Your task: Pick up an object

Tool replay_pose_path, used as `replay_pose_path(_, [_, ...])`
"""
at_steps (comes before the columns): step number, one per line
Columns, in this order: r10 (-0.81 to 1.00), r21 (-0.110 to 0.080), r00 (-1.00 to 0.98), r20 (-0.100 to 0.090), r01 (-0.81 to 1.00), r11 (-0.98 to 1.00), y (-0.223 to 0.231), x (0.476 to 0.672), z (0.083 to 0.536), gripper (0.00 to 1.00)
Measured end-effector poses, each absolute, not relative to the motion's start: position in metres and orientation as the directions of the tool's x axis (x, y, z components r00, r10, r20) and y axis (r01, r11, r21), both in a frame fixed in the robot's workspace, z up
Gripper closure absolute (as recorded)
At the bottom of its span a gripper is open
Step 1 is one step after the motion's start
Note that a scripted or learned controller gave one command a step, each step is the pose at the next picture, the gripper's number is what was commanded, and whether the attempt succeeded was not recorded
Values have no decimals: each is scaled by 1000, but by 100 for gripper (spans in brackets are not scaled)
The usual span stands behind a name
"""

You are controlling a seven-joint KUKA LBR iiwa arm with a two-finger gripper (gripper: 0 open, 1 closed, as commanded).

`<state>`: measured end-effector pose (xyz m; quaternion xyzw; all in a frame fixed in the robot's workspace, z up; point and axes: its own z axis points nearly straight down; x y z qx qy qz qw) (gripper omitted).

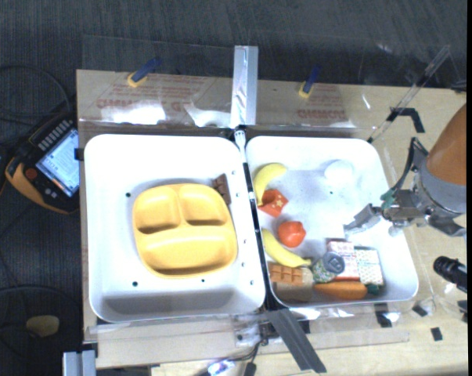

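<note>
The right bin (318, 149) holds a yellow banana (268, 174), a red pepper (272, 202), a red tomato (291, 233) and a second banana (279, 251). Along its front wall lie a brown waffle piece (289, 275), an orange carrot (341, 291), a white and red carton (361, 263) and a small round grey can (329, 266). A white ball (338, 171) rests near the back. My gripper (366, 216) hangs over the right side of this bin, just above the carton and apart from every object, with nothing seen in it.
The left bin (95, 210) carries a yellow compartment tray (185, 229) with a small brown block (221, 186) at its back right corner. A divider rail (251, 210) separates the bins. A teach pendant (52, 167) lies on the floor to the left.
</note>
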<state>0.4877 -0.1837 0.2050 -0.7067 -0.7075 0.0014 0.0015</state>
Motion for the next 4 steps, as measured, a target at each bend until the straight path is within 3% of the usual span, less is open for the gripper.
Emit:
replay_pose_path(1, [987,7,-159,-3,987,159,-156,514,88,0])
replay_pose_path(2, [924,-3,-381,2,924,381,-104,537,136,0])
replay_pose_path(3, [858,-2,-513,1,858,513,-107,603,154,0])
replay_pose_path(4, [911,8,-413,-7,911,413,-106,571,89,0])
